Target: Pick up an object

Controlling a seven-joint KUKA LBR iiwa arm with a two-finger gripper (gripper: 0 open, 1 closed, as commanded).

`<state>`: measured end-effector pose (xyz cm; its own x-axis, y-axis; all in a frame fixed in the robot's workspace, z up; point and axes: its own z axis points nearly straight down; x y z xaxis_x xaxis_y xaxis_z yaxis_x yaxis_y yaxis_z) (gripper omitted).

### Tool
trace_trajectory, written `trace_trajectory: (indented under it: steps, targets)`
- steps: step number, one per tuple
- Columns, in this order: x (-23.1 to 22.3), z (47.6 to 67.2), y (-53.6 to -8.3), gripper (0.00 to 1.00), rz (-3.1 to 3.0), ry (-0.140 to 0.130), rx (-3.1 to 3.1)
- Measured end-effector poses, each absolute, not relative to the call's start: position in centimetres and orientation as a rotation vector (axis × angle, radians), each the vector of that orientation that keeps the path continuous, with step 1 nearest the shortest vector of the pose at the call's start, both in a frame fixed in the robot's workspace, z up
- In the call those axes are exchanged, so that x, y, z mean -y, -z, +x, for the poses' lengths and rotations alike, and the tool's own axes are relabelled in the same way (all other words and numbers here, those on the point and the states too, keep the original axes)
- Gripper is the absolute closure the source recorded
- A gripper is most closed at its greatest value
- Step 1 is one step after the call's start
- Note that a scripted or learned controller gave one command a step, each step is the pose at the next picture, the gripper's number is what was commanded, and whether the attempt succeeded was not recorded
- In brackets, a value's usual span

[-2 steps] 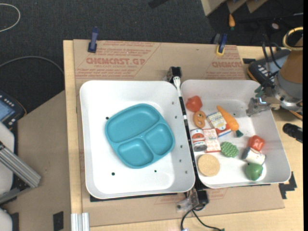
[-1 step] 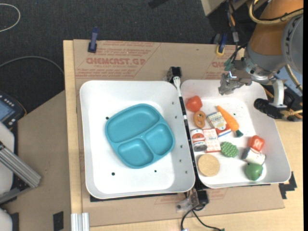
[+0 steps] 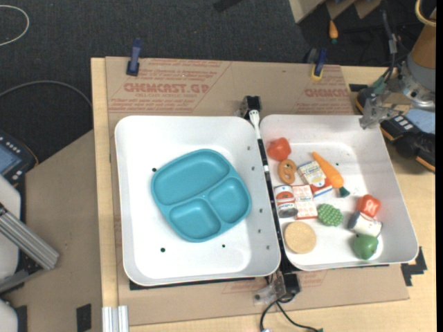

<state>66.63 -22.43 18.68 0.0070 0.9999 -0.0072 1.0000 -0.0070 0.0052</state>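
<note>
- Objects for picking are gathered in the right-hand bin (image 3: 394, 185), right of centre in the frame; no single one is singled out.
- A red tomato-like piece (image 3: 279, 149) is seen at the bin's upper left, with a brown pretzel-shaped piece (image 3: 287, 171) just below it.
- An orange carrot (image 3: 328, 171) lies tilted near the bin's middle, touching a small printed carton (image 3: 312, 176).
- Two more small packets (image 3: 295, 202) are placed below these, beside a green bumpy piece (image 3: 330, 215).
- A round tan cracker (image 3: 300, 237) rests at the bin's lower left.
- A red-and-white item (image 3: 368, 210) and a green round item (image 3: 365, 245) are found at the lower right of the bin.
- The gripper (image 3: 374, 111) is seen at the upper right of the frame, over the bin's far right corner, well apart from the objects; nothing is seen between its fingers, and whether they are spread or closed cannot be told.
- The left-hand bin (image 3: 138, 144) holds a teal divided plate (image 3: 200, 194) with three compartments.
- Both bins sit on a brown board (image 3: 208, 81) held by blue clamps (image 3: 133, 57) at the top edge.
</note>
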Motion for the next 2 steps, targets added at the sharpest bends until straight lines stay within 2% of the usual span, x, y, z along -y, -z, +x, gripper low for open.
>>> trace_trajectory:
  steps: [1,2]
  targets:
    - [20.0,66.8,-42.9,1.0,2.205,-0.015,-2.211]
    - [17.6,66.7,-54.5,1.0,2.206,-0.014,-2.214]
